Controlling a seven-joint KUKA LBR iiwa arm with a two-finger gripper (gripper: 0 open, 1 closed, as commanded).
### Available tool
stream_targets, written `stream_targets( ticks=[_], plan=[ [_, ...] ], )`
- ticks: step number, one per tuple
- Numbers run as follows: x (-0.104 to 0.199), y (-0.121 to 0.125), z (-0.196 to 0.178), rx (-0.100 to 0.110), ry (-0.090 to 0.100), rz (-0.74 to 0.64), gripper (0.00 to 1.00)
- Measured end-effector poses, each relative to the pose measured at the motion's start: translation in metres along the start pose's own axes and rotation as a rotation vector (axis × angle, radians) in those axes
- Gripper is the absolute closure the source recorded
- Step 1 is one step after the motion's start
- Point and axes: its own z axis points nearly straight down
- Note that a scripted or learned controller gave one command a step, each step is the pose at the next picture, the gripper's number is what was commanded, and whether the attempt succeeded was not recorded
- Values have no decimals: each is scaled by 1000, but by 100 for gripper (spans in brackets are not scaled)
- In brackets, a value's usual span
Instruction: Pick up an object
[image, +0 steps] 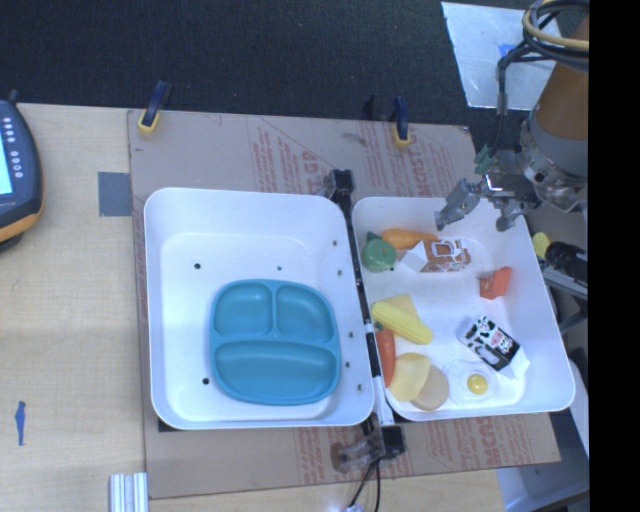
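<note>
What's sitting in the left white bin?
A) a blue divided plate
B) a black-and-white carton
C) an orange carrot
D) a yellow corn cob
A: the blue divided plate lies in the left bin, while the other items are all in the right bin.

The wooden bench (70, 330) bears a brown cardboard sheet (260, 150) at centre, clipped at twelve o'clock, a grey tape patch (114, 193) and a pendant (15, 170) at ten o'clock.
</note>
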Motion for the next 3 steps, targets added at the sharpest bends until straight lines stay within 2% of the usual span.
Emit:
stream_targets(
  ticks=[1,2,3],
  plan=[
    [50,-28,90,11,3,-5,0],
    [-15,-30,203,9,-1,6,0],
    [-13,44,196,25,4,6,0]
  ],
)
